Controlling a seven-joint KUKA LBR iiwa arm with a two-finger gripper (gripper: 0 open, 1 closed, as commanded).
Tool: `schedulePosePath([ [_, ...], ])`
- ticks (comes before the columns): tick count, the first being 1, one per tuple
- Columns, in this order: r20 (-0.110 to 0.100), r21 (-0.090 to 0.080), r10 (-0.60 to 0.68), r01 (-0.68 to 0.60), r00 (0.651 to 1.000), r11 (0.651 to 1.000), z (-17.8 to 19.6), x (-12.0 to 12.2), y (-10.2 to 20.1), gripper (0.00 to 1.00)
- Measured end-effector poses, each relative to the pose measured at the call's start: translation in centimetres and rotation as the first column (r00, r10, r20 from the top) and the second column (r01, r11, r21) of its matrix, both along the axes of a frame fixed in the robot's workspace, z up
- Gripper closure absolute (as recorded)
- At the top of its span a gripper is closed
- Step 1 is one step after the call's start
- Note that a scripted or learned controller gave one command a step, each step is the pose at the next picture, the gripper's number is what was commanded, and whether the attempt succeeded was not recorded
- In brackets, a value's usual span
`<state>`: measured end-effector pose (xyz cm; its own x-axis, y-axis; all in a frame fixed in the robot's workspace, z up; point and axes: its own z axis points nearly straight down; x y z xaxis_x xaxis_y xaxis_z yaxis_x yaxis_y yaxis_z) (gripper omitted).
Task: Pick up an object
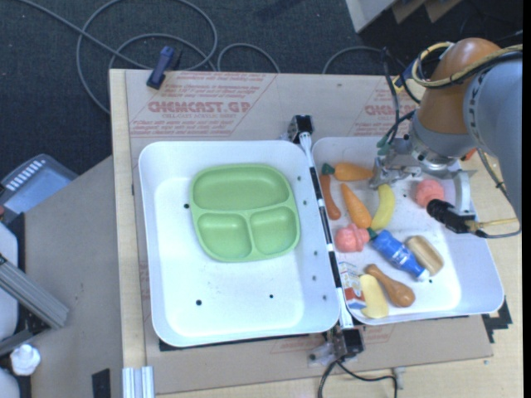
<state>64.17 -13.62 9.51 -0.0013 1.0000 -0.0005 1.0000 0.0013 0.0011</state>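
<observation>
While the grey arm [498,98] reaches in from the right, its gripper [390,172] sits low over the upper part of the right bin [485,280], directly above the top end of a yellow banana [383,208]. Banana: curved, plain yellow, lying roughly lengthwise in the bin, lower end near a pink round piece [352,239]. Jaw state: cannot tell whether spread or pressed together, the wrist body hides them; no object is visibly pinched.

Other contents of right bin: orange carrot [358,206] just left of the banana, a thinner orange-red piece [330,197] along the bin's left wall, another orange piece [352,172] at upper left, a pink ball [429,191] right of the gripper, a blue bottle [397,254], a hot-dog bun [424,254] beside it, a brown drumstick shape [391,284], a pale yellow piece [373,297] at the lower left corner.

Left bin [158,247]: green divided plate [246,211], three compartments, lying flat
</observation>
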Motion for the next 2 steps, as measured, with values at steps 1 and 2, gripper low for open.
schedulePosePath([
  [1, 0.002, -0.001, -0.002, 0.002, 1.000, 1.000, 9.05, -4.57, -1.61, 1.00],
  [2, 0.000, 0.000, -0.002, 0.002, 1.000, 1.000, 8.97, -4.62, -1.56, 0.00],
])
